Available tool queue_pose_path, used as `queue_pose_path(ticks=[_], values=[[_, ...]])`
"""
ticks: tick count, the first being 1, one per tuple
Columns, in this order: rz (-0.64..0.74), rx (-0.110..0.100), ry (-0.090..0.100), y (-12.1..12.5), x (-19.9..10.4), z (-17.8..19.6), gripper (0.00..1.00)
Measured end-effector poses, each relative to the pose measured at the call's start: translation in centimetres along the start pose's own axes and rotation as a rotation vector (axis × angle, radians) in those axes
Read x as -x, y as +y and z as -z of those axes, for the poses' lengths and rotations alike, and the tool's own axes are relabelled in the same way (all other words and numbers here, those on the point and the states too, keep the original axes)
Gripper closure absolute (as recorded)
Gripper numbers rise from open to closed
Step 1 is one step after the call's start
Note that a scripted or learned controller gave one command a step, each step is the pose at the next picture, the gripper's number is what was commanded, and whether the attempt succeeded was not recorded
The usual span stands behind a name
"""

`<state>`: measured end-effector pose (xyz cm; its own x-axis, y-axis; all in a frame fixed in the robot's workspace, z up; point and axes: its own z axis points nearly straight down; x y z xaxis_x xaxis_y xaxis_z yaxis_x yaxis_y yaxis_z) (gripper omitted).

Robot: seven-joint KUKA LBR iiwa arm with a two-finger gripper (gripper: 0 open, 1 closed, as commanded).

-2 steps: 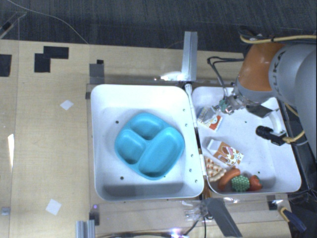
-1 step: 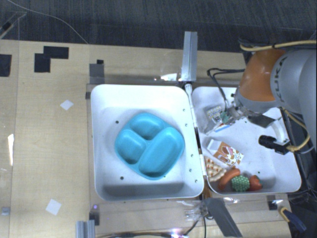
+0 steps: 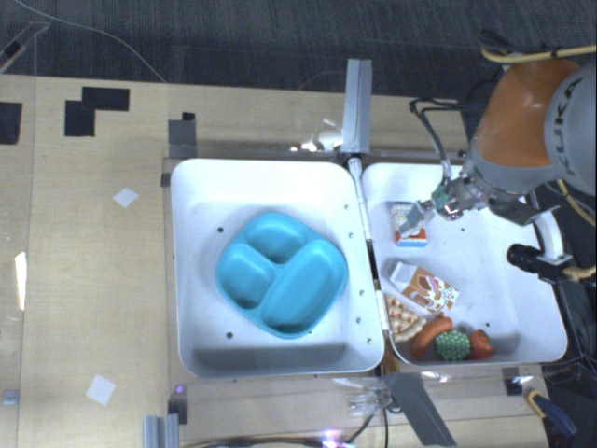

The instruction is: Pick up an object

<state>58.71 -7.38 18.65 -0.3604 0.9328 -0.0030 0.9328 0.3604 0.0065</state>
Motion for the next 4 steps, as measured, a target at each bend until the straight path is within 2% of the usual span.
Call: queue_pose_path(ticks=[1, 2, 3, 4], values=[[-0.012, -0.001, 0.000, -4.9, 2.5, 2.8, 0.00], [0.162, -0.001, 0.001, 1.4, 2.3, -2.1, 0.00], [0.100, 0.002, -0.001, 5.5, 4.3, -9.9, 0.00], [0.105, 0.008, -0.005, 5.8, 4.3, -8.6, 1.00]])
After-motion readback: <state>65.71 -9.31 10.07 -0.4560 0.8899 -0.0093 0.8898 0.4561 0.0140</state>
